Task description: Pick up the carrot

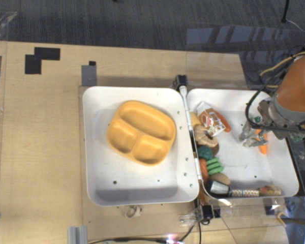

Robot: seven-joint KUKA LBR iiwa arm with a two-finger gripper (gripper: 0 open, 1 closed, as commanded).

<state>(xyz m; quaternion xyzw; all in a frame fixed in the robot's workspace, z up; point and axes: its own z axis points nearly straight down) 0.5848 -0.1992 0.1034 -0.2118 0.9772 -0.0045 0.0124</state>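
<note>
Gripper (251, 138) hangs low in right bin (274, 184), fingers pointing down beside carrot (264, 148), small orange piece right of wrapped packet (212, 121). Cannot tell whether jaws spread or pinch it. Carrot seems to rest on bin floor; grasp looks unfinished.

No text, number or brand can be read anywhere in this view. The packet (212, 122) in the right bin (282, 174), near the upper left of that bin, has a red and white print, but it is too small and blurred to make out any letters. The black blocks (40, 60) on the bench (35, 151) at the upper left of the frame are plain shapes and carry no writing. The orange tray (141, 131) in the left bin (99, 187) bears no label that can be seen.
</note>
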